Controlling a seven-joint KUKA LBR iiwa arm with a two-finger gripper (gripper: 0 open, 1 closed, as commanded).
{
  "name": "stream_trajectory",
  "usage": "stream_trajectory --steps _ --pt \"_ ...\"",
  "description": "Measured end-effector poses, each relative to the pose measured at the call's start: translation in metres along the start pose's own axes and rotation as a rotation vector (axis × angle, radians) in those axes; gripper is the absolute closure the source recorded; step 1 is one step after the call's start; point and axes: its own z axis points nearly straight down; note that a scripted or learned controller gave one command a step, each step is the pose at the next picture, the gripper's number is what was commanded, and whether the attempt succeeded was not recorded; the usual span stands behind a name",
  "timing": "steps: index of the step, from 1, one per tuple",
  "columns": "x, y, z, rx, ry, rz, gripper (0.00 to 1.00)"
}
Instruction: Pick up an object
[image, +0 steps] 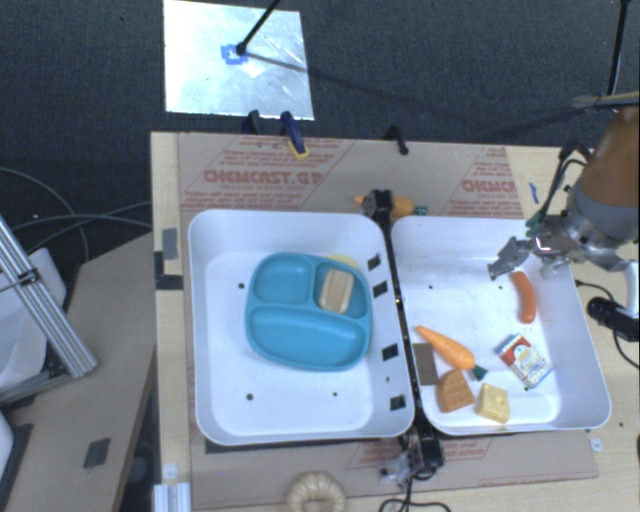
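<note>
1. At the near edge of the desk (250, 470), which is covered with brown cardboard printed in red letters, a small pale ring-shaped thing (318, 492) lies just beside a bundle of cables.
2. Two shallow white bins stand side by side on the cardboard, joined by black clips along the middle line: the left bin (225, 400) and the right bin (590, 400).
3. In the near part of the right bin lie a yellow cheese block (493, 402), a brown bread piece (454, 390) just beside it, a brown flat card (425, 362), an orange carrot (447, 348) and a small red and white packet (525, 361).
4. In the left bin rests a blue divided plate (305, 325), and a tan bread slice (336, 290) lies in its upper right compartment.
5. Farther in the right bin, an orange sausage (524, 296) lies near the right wall.
6. The pincer (510, 262) hangs over the far part of the right bin, just beside the upper end of the sausage; no thing is between its fingers, and I cannot tell whether they are spread or closed.
7. At the far edge of the desk sit a blue and yellow clamp (292, 134) and a yellow thing (400, 207) between the bins.
8. Beyond the desk, a dark carpet floor (80, 80) carries a shiny silver sheet (238, 60); at left stands an aluminium frame (40, 310).
</note>
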Motion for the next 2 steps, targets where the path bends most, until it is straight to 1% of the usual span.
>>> stream_trajectory --steps 1,2 --pt "-0.001 -0.002 0.063 0.002 0.001 0.0 0.0" --pt "-0.001 -0.001 0.112 0.0 0.001 0.0 0.0"
